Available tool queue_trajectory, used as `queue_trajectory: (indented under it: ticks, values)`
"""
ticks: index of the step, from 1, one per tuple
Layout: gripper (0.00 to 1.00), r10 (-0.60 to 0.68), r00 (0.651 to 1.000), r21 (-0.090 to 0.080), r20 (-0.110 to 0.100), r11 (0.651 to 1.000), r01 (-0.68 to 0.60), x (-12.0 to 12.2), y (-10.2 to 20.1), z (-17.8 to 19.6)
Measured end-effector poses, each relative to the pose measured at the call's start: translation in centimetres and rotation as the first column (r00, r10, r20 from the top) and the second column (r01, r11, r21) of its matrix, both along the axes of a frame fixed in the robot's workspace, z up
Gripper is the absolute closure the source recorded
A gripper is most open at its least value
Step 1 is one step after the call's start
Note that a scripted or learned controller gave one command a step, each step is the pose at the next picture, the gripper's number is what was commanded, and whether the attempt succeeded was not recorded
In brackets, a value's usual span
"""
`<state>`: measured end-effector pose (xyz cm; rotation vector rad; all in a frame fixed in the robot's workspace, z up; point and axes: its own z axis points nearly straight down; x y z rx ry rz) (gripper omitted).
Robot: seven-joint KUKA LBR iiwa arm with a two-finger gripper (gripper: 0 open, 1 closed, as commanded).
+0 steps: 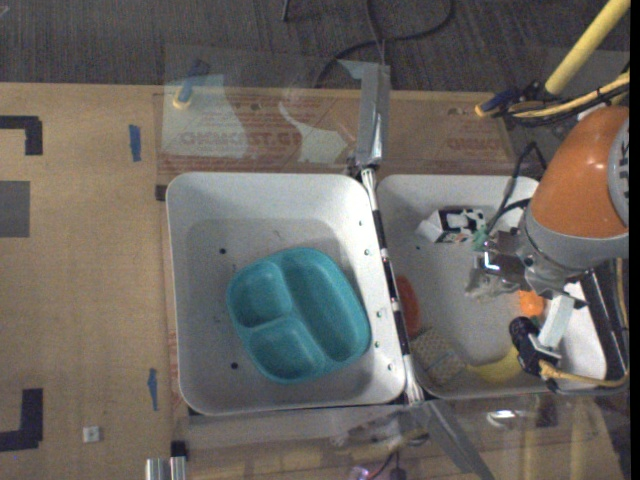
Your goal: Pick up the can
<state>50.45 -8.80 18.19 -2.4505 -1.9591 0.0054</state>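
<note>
Orange-banded and closest to the lens, the arm [585, 183] hangs over the right bin [440, 193], its end effector [492, 276] low near the bin's centre; whether it is spread or closed I cannot tell. No can is clearly identifiable; a pale object sits at about 11 o'clock from the end effector. A good grasp means confirming the target first, then descending straight, clear of the yellow item [497, 368] at 6 o'clock.

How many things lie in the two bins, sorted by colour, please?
Teal: 1, the divided plate in the left bin
Red-orange: 1, an item by the right bin's left wall
Yellow: 1, an item
Tan: 1, a sponge-like pad
White and black: 1, a small item
Total: 5
</note>
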Motion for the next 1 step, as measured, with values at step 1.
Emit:
queue_trajectory:
  ticks: [1]
  values:
    - [1.00,-0.289,0.957,-0.004,0.002,0.957,0.289,0.53,7.07,10.07]
